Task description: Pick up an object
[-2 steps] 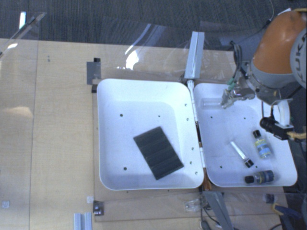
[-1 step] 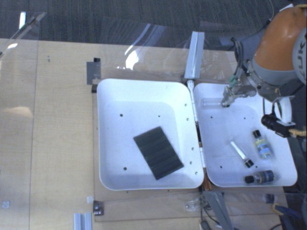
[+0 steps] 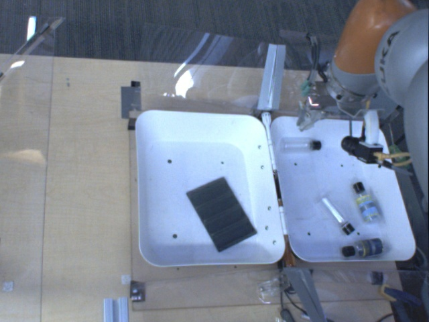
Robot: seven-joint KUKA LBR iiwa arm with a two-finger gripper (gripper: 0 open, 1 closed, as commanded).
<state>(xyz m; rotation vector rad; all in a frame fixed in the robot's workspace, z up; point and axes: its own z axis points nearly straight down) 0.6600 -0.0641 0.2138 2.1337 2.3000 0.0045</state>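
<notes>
My gripper (image 3: 310,115) hangs over the far left corner of the right bin (image 3: 395,247), below the grey wrist and its orange band. Just in front of it lies a clear vial with a black cap (image 3: 301,143), on its side and apart from the gripper. Further forward in the same bin are a thin clear tube with a dark tip (image 3: 337,217), a small bottle with a blue label (image 3: 365,204) and a dark-capped bottle (image 3: 362,249) near the front rim. A dark grey ribbed slab (image 3: 221,213) lies flat and askew in the left bin (image 3: 154,180).
A metal bracket (image 3: 271,78) stands behind the gap between the bins. A black cable fitting (image 3: 358,147) hangs from the arm over the right bin's back. Bare wooden bench (image 3: 67,180) spreads to the left.
</notes>
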